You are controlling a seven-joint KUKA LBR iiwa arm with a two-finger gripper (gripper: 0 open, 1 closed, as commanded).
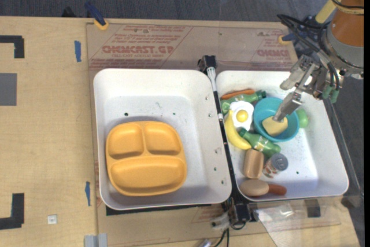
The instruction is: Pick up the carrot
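Gripper [278, 118] low over the teal bowl [277, 118] in the right bin [332, 165], finger state I cannot tell, carrot [237, 92] lying free at that bin's far-left corner, beside the fried egg [240, 115]

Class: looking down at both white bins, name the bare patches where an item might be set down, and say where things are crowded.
Left bin: bare floor above the yellow tray, toward the far rim. Right bin: bare near right corner, right of the can. Crowded: the right bin's left half, around carrot, egg, banana, teal bowl, where the gripper reaches.
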